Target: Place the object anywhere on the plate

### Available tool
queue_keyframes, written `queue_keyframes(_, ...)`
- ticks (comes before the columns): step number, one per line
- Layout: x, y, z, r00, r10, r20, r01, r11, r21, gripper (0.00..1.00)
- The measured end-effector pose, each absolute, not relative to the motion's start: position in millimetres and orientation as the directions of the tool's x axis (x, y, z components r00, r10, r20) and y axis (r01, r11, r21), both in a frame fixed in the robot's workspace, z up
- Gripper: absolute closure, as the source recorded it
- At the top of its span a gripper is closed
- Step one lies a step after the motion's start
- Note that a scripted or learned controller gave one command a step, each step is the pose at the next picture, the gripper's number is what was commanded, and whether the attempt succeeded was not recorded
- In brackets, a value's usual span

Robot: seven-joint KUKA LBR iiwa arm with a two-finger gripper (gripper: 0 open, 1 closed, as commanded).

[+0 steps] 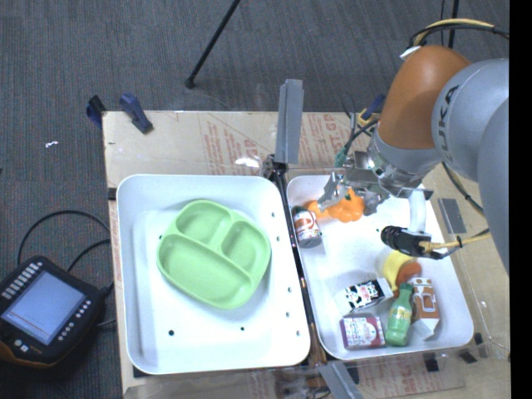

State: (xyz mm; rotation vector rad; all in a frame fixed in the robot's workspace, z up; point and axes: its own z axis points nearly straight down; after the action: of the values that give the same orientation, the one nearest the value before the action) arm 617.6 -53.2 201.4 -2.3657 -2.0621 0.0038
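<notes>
A green divided plate (214, 252) lies in the left white bin (137, 339), nothing on it. My gripper (349, 196) hangs over the far left part of the right bin (461, 318). It is shut on a small orange object (347, 209), which shows between and just below the fingers. The plate lies about a bin's half-width to the gripper's left, beyond the wall between the two bins.
A soda can (307, 226) stands against the right bin's left wall, just left of the gripper. Nearer the front are a yellow and orange item (399, 266), a black-and-white carton (368, 293), a green bottle (400, 316), a pink packet (362, 332) and a brown carton (426, 299).
</notes>
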Motion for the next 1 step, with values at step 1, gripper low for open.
queue_keyframes(1, 606.9, 46.5, 197.6, -0.057, 0.998, 0.0, 0.998, 0.057, -0.006, 1.0)
